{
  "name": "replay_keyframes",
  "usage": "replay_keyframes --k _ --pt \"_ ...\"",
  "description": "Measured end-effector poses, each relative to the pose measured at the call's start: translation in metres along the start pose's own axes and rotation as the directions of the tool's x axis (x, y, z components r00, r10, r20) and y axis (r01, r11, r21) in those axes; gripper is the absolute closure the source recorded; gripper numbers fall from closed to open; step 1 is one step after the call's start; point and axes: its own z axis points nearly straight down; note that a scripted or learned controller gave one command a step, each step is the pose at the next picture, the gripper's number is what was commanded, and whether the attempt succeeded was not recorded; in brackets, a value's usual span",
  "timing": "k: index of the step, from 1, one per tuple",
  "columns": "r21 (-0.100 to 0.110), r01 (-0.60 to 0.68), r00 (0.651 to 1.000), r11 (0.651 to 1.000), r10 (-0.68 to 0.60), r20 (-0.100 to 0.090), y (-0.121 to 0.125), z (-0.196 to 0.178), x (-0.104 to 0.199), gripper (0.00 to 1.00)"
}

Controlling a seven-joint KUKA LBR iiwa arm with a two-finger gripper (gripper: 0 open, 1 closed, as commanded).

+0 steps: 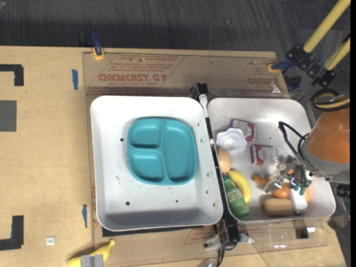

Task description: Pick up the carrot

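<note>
While the arm (334, 141) reached in from the right, the gripper (286, 178) hung low over the right bin (300, 113), just above an orange carrot (282, 192) lying between a small orange piece (259, 178) and a brown sausage (277, 206); whether the jaws were apart could not be told. Left of these lay a banana (240, 183), and a teal tray (163, 151) sat in the left bin (105, 166).

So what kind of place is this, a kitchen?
More likely a robot lab: a robot arm reaches into white bins of toy food, like a banana, on a taped-up plywood bench.
</note>
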Motion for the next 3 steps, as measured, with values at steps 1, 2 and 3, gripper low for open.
replay_keyframes --k 1,2,3 --pt "0.005 0.115 0.993 0.993 -0.115 -0.003 0.05 -0.123 0.018 1.0" --pt "0.007 0.374 0.927 0.927 -0.374 -0.02 0.011 -0.048 -0.006 1.0" --pt "0.006 0.376 0.927 0.927 -0.375 -0.017 0.012 -0.049 -0.006 0.0"
